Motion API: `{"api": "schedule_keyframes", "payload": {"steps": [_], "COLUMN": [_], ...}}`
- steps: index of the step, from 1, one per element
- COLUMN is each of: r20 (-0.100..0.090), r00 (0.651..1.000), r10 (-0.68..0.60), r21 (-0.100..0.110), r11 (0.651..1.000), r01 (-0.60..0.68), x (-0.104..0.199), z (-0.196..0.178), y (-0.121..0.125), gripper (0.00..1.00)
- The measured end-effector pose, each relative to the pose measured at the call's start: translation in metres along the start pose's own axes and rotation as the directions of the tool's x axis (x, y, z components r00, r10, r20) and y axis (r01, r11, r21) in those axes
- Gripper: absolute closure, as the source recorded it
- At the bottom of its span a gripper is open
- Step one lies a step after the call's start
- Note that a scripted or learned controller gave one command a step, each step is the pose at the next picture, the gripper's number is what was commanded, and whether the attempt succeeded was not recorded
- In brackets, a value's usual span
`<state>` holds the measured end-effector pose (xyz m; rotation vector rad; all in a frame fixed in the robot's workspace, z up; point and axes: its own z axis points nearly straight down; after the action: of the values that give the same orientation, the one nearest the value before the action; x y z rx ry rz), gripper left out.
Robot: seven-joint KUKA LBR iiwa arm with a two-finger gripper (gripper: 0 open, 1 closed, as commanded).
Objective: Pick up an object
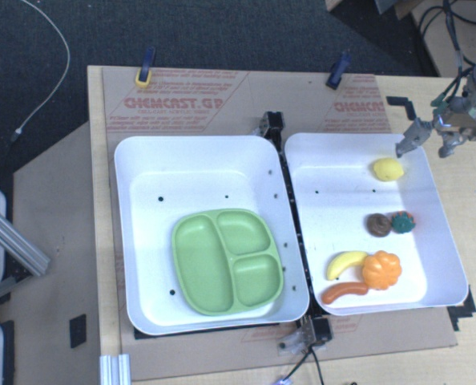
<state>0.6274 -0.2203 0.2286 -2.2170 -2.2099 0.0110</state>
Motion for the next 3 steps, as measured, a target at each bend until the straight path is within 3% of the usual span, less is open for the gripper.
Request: {"api": "schedule_keyframes", "payload": {"steps": [1,3], "r20": [0.004,0.002], "r00": [1.000,1.000], "r10": [-0.003,-0.003], "r21": [-0.013,-0.009], "r11": [1.000,1.000], "r01": [0.004,0.003], "x": [0.001,0.001], "z": [-0.008,0.097], "y": [0.003,0.000], "gripper": [0.00,0.00]}}
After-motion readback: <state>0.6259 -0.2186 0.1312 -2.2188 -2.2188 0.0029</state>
